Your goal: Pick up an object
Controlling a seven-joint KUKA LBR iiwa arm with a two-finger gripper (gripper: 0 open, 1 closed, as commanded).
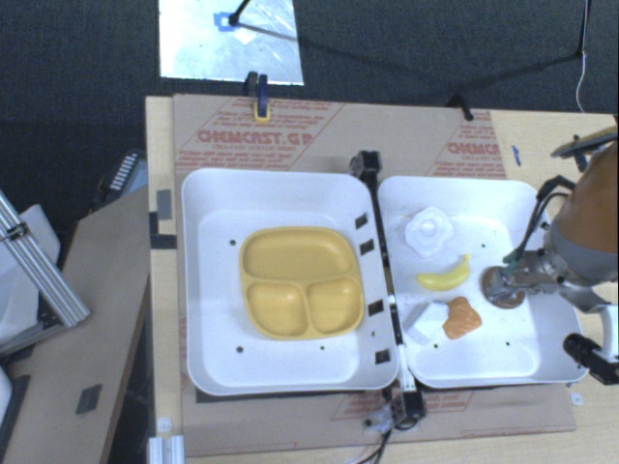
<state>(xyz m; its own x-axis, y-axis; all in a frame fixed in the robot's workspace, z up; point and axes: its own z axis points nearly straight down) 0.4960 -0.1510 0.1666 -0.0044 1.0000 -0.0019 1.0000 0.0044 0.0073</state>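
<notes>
A: Right bin [522, 361] has what?

B: Banana [445, 275], yellow, toy-looking, mid-bin. An orange lump [462, 318], maybe toy food, just at its 5 o'clock, apart from it. A clear-white plastic piece [427, 230] at the banana's 11 o'clock, near it. A flat whitish scrap [423, 325] touching the orange lump's 9 o'clock side.

A: Gripper?

B: Gripper [504, 288] sits at the banana's 3 o'clock, near it, low over the bin floor. Nothing visible between the tips. Spread wide or narrow? Cannot tell, the wrist blocks it.

A: Nearest target?

B: Banana or orange lump, both close. The lump is at the gripper's 8 o'clock.

A: Handling?

B: Guessing: banana is light, stiff, smooth plastic, so slippery; curved, so pinch across the thick middle, not the tapering ends. Orange lump looks light, irregular, perhaps softer; grab across its narrow width. Clear piece looks thin and crushable, bad first pick.

A: Left bin [208, 288]?

B: Yellow three-compartment tray [298, 280], centred. Broad and flat, hard to pinch except at the rim.
</notes>
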